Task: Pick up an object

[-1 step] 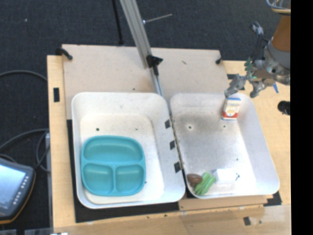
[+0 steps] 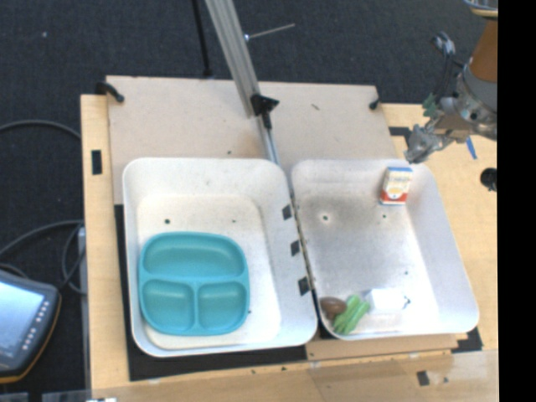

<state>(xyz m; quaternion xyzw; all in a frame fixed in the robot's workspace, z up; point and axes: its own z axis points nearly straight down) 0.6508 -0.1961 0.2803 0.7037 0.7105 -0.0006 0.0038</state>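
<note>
In the right bin [image 2: 435, 249], a small white carton [image 2: 395, 184] with a red front and a blue top stands near the far right corner. At that bin's near edge lie a green object [image 2: 354, 314], a brown rounded object [image 2: 333, 306] and a small white object [image 2: 387, 299], close together. My gripper [image 2: 417, 147] hangs at the far right rim of the right bin, just up and right of the carton, with nothing seen in it. The arm's wrist [image 2: 469, 99] reaches in from the right.
The left bin [image 2: 167, 182] holds a teal divided plate [image 2: 194, 283] in its near half. A slanted metal post [image 2: 239, 53] rises behind the bins, ending by the gap between them. A tablet [image 2: 21, 325] lies off the bench at lower left.
</note>
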